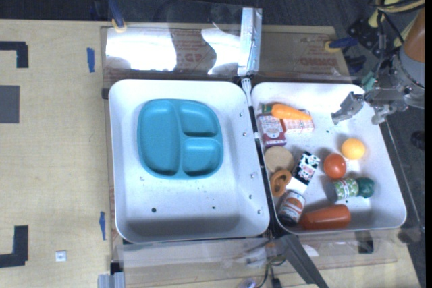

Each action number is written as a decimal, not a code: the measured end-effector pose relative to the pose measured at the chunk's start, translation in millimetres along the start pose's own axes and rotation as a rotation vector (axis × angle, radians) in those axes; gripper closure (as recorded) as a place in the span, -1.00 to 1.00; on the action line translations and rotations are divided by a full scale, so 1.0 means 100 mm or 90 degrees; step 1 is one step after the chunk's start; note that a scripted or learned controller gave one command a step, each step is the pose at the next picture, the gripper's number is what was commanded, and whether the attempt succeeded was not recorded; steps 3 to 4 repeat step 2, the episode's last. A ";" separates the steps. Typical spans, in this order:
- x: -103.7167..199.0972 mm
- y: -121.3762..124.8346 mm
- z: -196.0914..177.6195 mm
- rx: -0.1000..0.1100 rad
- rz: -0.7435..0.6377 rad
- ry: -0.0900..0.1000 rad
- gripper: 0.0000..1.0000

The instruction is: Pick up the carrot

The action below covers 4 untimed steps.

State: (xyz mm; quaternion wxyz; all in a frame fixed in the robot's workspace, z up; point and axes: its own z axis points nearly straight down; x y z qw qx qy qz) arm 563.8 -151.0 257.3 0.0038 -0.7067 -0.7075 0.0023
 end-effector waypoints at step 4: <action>-0.45 -0.24 0.99 0.002 0.012 0.000 -1.00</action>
